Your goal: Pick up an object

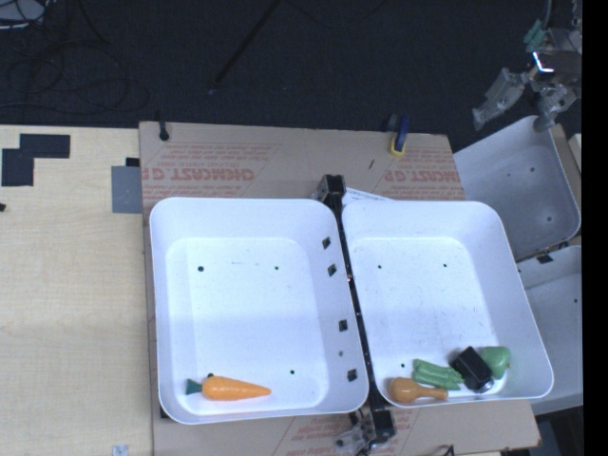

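Here, two shallow white plastic bins (180, 255) sit on brown printed cardboard (285, 164) over a pale wooden bench (66, 302). An orange plastic carrot (233, 389) lies near the left bin's front wall.

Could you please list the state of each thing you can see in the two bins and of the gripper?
Carrot: lying flat, near front edge of left bin.
Tan pear-shaped toy: lying in front right corner of right bin.
Green pod: lying beside it, touching the black block.
Black block: resting tilted on the green items.
Green round toy: partly behind the block.
Gripper: raised at the view's upper right, away from both bins.
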You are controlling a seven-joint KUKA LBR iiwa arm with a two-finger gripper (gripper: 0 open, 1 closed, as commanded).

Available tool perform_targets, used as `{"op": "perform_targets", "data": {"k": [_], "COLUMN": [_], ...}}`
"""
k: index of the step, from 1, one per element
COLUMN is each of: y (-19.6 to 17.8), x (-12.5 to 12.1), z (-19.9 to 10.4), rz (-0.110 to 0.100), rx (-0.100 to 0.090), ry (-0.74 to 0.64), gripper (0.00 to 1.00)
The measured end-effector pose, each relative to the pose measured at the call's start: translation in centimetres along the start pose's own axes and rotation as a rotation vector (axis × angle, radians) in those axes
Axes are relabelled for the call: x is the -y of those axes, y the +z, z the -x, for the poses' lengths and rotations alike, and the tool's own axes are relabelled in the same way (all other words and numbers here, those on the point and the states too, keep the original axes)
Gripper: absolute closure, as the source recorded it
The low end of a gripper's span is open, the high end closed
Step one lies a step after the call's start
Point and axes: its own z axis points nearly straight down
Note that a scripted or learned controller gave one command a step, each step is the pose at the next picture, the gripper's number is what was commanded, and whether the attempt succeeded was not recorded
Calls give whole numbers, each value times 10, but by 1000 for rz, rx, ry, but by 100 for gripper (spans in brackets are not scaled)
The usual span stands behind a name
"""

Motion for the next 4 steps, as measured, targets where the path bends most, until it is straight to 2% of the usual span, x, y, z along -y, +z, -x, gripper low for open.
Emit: {"op": "perform_targets", "data": {"k": [1, 2, 3, 4], "y": [-3, 2, 19, 2], "x": [0, 0, 0, 7], "z": [2, -60, -106, -227], "rz": [-12, -12, -13, -9], "rx": [1, -2, -1, -3], "ry": [0, 2, 3, -6], "gripper": [100, 100, 100, 100]}}
